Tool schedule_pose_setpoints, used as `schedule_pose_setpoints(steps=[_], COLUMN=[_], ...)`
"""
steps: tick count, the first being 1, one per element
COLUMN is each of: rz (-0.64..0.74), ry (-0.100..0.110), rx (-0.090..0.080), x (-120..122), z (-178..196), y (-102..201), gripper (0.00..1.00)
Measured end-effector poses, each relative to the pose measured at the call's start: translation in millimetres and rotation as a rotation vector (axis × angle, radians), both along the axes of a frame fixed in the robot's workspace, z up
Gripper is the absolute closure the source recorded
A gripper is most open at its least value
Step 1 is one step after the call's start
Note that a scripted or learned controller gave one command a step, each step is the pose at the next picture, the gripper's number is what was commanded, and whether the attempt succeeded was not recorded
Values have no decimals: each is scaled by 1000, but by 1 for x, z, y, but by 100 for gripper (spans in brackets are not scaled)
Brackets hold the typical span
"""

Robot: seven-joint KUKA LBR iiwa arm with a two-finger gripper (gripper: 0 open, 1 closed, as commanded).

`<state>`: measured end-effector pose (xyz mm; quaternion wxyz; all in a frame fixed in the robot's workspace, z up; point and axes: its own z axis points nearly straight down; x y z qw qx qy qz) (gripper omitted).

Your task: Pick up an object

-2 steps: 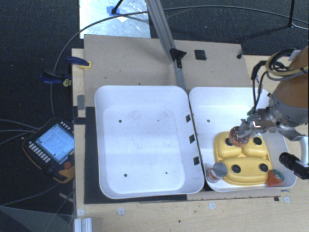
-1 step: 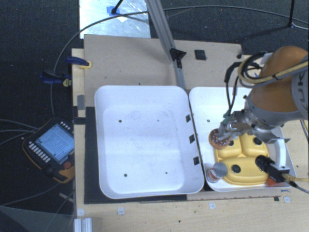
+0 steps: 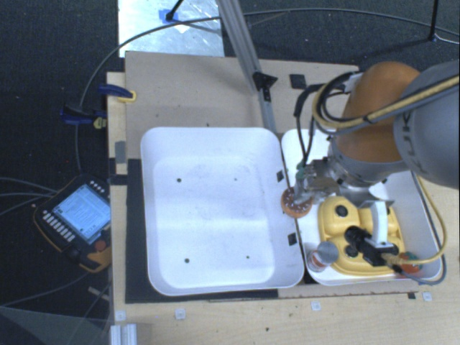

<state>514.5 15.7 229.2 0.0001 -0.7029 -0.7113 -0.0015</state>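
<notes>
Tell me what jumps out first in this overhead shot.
The grey arm with its orange band dominates the right, bent over the right bin. Below it lies a bright yellow toy, and the pincer hangs over a small brown ring at that bin's left edge.

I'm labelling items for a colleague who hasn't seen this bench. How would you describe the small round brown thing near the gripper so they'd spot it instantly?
Start at the right-hand shallow white bin, where the grey arm reaches in. At that bin's left rim, next to the other bin, sits a small round brown ring-shaped object, just below the gripper. Its neighbours are a large yellow plastic toy and a small grey-capped piece; it alone is brown and doughnut-like.
</notes>
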Motion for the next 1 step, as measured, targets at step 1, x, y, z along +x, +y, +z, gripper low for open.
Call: schedule_pose_setpoints(steps=[1], rz=[-3], ry=[2], rx=[-1], x=[-3], z=[-10], y=[47], gripper=[100])
